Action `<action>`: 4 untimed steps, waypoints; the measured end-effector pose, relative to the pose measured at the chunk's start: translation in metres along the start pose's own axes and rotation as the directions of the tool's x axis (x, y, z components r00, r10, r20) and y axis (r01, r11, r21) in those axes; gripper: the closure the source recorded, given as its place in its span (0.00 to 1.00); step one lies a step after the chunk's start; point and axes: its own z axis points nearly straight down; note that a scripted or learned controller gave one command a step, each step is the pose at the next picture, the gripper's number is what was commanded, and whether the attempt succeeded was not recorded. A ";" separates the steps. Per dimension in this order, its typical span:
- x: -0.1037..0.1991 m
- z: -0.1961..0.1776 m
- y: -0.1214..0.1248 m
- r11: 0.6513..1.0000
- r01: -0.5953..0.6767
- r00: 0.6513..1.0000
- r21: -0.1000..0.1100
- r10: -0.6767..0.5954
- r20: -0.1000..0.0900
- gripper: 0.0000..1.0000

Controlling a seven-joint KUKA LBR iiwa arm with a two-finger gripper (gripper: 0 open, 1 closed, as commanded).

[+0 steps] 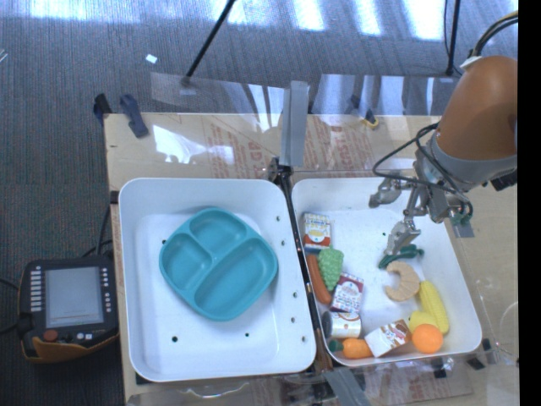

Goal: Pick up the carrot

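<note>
A small orange carrot (356,348) with a green tip lies at the front edge of the right bin (359,197), between a can (342,325) and a small carton (388,337). A longer orange-red piece (318,280) lies along that bin's left wall. My gripper (402,237) hangs over the bin's right middle, just above a dark green item (400,258). It is well apart from the carrot, up and to the right of it. Nothing shows in its grip.
The right bin also holds a tan bread piece (403,282), corn (434,304), an orange (427,338), a green leafy piece (330,266) and two more cartons (317,229) (347,294). A teal divided plate (219,263) lies in the left bin (139,227). A pendant (69,301) sits at far left.
</note>
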 end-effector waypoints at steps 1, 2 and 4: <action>0.073 0.090 -0.048 0.988 0.152 0.988 -0.004 -0.152 -0.007 0.00; 0.108 0.078 -0.023 0.947 0.321 0.947 0.013 -0.321 0.018 0.00; 0.114 0.038 -0.014 0.756 0.654 0.756 0.002 -0.654 0.003 0.00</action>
